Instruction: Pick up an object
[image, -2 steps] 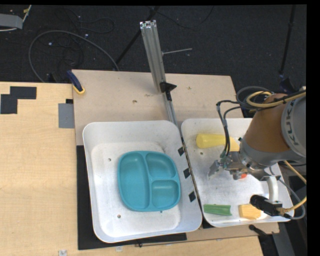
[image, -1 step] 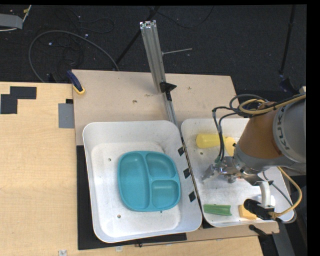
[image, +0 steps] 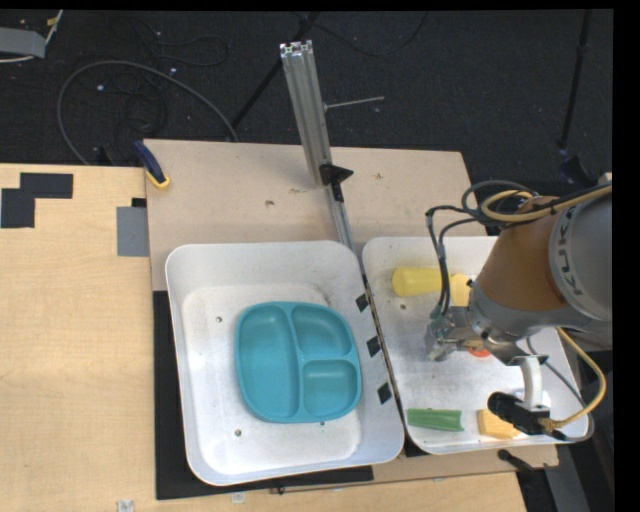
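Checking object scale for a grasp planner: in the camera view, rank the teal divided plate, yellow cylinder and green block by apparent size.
1. Teal divided plate
2. Yellow cylinder, partly behind the arm, so its full size is unsure
3. Green block

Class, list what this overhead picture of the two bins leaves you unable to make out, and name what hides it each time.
- Gripper, camera view: whether it grips anything is hidden by the arm's wrist above it.
- Yellow object, camera view: its right part is crossed by a cable and covered by the arm.
- Small red-orange thing, camera view: mostly under the wrist, too small to identify.
- Right bin, camera view: its right side lies under the arm.
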